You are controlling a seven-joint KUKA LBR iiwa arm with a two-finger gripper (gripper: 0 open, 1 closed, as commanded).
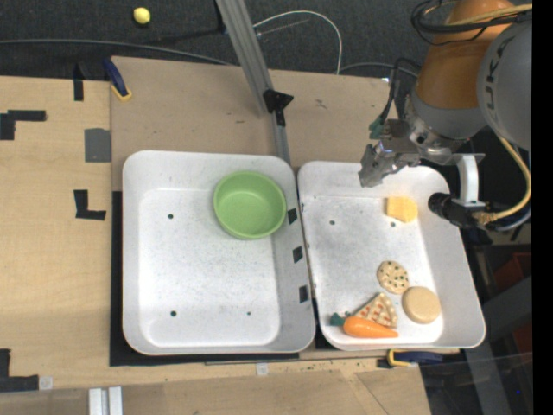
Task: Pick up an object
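Note:
My gripper (pixel 373 173) hangs over the far rim of the right bin (pixel 449 258), with nothing seen between its fingers. A yellow cheese block (pixel 400 208) lies just in front of it and to the right. Near the front of the same bin lie a spotted cookie (pixel 392 276), a tan round biscuit (pixel 421 305), a pizza slice (pixel 378 310) and an orange carrot (pixel 369 327). A green bowl (pixel 250 204) sits in the far right corner of the left bin (pixel 155 258).
A slanted grey pole (pixel 251 50) runs down to the gap between the bins. Cables (pixel 298 24) loop behind the bench. A small yellow ball (pixel 142 15) lies on the dark floor at the far left.

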